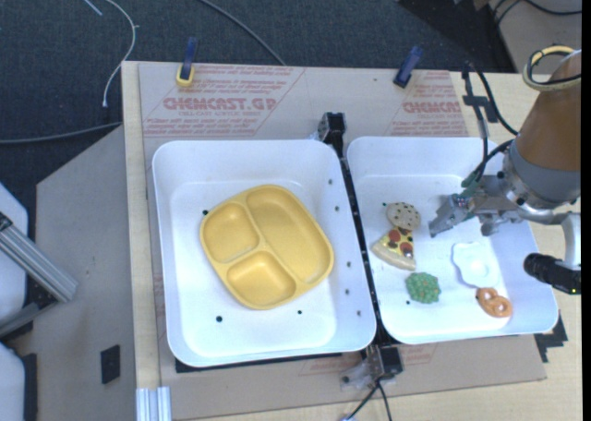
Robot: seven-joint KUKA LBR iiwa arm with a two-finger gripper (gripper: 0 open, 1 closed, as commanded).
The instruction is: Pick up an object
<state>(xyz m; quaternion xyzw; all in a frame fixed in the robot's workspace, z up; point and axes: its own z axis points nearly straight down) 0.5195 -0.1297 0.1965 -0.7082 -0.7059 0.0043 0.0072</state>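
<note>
the hand (pixel 450 217) reaches low over the right bin (pixel 369 225) beside the cookie (pixel 403 215); its grip state is unclear.

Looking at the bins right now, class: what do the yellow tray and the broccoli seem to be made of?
Yellow tray: probably moulded plastic, smooth with a slight sheen; its three compartments have rounded, uniformly coloured walls.
Broccoli: likely a toy of plastic or rubber, matt, with a bumpy green surface; too small to tell which.

You had even, bright overhead light; the white bins (pixel 175 225) glared slightly, shadows were soft and short, and focus was mildly soft throughout.
</note>
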